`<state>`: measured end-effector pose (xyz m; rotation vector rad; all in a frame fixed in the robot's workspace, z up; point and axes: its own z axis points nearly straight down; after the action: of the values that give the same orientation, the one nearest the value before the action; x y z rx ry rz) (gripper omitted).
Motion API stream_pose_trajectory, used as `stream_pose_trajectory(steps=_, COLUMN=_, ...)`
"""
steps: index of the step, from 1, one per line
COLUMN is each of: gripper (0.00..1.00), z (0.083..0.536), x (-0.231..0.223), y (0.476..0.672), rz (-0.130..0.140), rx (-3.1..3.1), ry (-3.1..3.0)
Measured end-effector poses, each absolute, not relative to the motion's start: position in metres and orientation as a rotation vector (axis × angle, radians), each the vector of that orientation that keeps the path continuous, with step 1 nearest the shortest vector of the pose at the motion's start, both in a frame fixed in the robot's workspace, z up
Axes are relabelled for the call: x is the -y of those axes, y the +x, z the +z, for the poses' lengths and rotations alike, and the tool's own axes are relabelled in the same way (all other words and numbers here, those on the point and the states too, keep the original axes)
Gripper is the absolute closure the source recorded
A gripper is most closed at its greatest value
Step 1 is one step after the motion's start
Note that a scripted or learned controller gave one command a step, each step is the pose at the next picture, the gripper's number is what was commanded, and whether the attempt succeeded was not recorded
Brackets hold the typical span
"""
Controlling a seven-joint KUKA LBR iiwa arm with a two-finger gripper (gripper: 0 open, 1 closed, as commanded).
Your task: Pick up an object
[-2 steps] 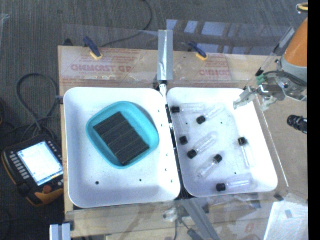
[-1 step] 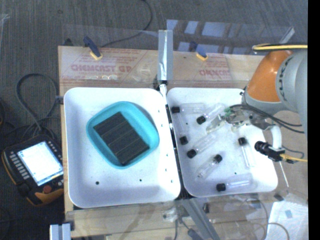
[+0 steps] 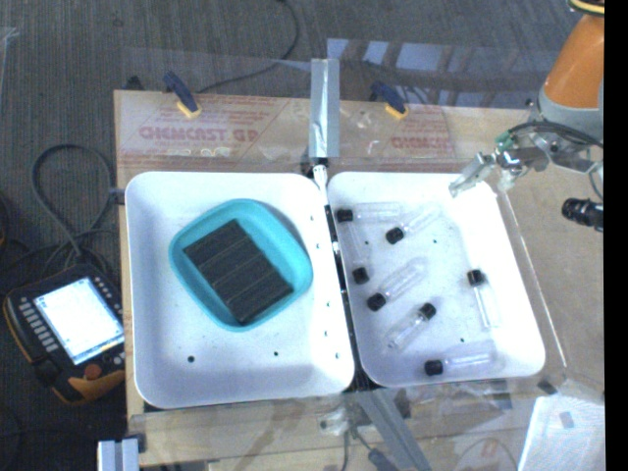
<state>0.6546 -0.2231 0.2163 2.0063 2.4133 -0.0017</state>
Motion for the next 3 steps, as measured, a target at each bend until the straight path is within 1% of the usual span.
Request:
stream_pose_trajectory(steps=1, gripper=0.00, z=0.109, x=0.175, y=0.646, rz=0.015, rx=-2.442, ry=1.947)
stream_pose_trajectory(steps=2, gripper=0.00, z=0.103, x=0.119, y=0.654, rz=0.018, rx=-2.622, ry=1.668)
stream_pose_trajectory(steps=3, gripper=0.00, z=0.201, x=0.188, y=0.669, rz=-0.001, rx=-2.703, ry=1.593)
